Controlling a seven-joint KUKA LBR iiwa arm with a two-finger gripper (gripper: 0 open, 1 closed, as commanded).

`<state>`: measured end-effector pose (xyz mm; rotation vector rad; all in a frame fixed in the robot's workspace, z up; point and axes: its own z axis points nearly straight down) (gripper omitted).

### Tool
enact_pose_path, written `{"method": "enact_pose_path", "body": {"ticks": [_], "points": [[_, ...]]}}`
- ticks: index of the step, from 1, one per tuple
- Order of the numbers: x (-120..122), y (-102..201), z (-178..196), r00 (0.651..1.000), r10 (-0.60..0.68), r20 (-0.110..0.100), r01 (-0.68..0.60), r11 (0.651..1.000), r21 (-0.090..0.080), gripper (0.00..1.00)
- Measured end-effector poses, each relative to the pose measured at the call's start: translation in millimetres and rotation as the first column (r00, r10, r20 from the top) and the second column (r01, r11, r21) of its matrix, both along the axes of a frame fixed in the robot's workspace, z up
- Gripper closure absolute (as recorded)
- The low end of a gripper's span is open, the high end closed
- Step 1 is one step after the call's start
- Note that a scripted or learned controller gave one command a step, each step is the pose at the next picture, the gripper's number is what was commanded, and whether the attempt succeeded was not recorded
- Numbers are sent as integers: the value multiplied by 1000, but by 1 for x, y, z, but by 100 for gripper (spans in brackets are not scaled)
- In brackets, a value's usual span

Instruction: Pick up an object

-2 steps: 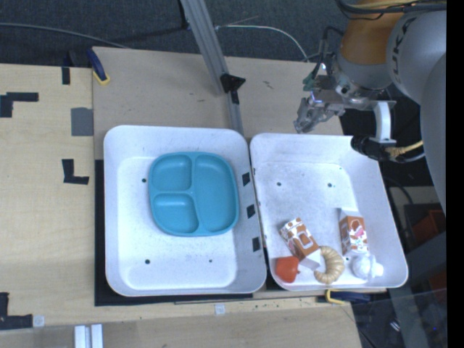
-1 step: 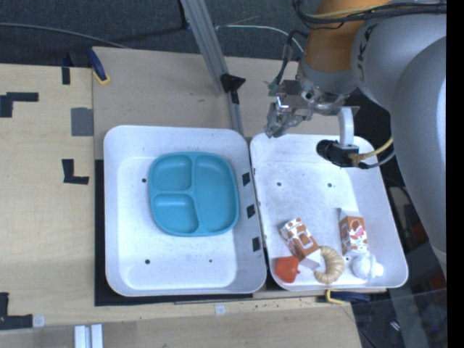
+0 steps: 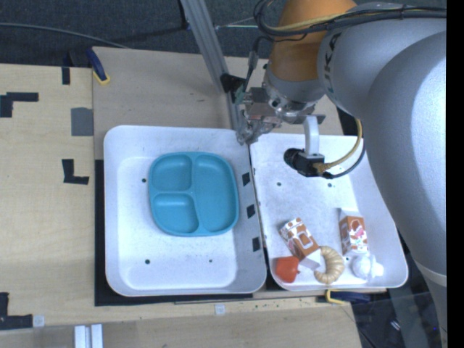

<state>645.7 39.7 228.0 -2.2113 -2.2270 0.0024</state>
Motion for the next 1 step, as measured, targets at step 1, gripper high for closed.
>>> {"method": "enact_pose_path", "body": {"ticks": [1], "points": [[4,51,8,1000,0,3,0,1000,0,100]]}}
